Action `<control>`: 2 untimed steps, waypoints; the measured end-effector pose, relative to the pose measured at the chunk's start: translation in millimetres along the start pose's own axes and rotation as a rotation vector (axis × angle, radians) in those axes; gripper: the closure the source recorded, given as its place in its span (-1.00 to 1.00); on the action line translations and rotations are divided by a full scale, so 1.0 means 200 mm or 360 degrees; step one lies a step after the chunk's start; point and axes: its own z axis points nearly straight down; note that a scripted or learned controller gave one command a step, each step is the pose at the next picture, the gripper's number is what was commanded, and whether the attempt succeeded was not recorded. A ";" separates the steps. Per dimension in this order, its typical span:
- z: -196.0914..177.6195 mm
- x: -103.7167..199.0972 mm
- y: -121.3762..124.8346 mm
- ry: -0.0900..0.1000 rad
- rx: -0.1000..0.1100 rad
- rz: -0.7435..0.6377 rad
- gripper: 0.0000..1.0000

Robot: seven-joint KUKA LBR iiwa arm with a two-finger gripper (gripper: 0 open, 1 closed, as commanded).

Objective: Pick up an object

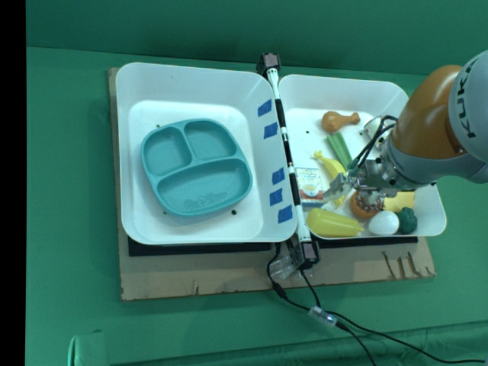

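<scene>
Claw [358, 191] among toy food, right bin [335, 90]

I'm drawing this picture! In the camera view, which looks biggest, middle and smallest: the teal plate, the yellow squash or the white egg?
1. Teal plate, by far the largest.
2. Yellow squash, long and much smaller.
3. White egg, smallest, though it comes fairly close to the squash.

Bulky grey KUKA arm [450, 147], rounded orange band above wrist, dark lettering on the upper grey shell. Black cables loop beside wrist. Small metallic two-finger gripper [358, 193] at tip.
</scene>
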 end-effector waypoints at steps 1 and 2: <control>0.04 -0.06 0.00 0.0002 -0.0001 0.0004 -1.00; -0.04 -0.06 0.34 -0.0003 -0.0002 -0.0001 -1.00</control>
